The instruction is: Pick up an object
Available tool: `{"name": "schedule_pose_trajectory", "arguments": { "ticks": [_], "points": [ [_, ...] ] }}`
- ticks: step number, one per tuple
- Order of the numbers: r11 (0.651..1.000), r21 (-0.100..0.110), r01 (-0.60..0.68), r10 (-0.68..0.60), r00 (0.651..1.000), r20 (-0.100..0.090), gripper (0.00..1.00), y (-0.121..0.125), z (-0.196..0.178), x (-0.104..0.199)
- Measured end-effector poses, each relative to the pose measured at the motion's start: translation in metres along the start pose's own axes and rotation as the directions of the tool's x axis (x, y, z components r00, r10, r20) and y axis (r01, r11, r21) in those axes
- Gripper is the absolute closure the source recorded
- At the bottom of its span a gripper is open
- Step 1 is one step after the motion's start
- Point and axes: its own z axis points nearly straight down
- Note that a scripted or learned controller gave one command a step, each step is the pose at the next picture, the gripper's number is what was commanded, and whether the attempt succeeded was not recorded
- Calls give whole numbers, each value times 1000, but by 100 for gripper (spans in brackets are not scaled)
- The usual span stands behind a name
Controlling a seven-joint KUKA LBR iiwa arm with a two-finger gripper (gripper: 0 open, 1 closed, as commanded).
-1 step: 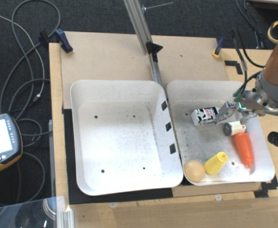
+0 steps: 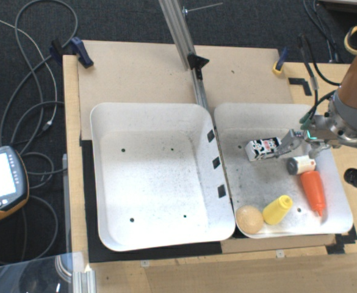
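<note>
Left bin (image 2: 147,182) lying open, unobstructed. Right bin (image 2: 239,182) crowding along its right and near side: carrot (image 2: 314,190), yellow bottle (image 2: 277,209), tan ball (image 2: 249,219), milk carton (image 2: 263,148).

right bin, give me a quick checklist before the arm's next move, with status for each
1. Tool over the right bin: ok, it sits beside the black-and-white carton.
2. Carton between the fingers: cannot tell, the contact spot is too small to read.
3. Carton apart from its neighbours: ok, bare floor around it.
4. Orange carrot toy out of the way: not ok, it lies just below the tool.
5. Yellow bottle and tan ball out of the way: ok, both rest at the near rim.
</note>
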Motion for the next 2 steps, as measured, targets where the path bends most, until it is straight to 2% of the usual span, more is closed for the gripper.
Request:
{"name": "schedule_pose_trajectory", "arguments": {
  "ticks": [2],
  "points": [
    [1000,7,-1,1,1000,-2,0,-2,123,-9]
  ]
}}
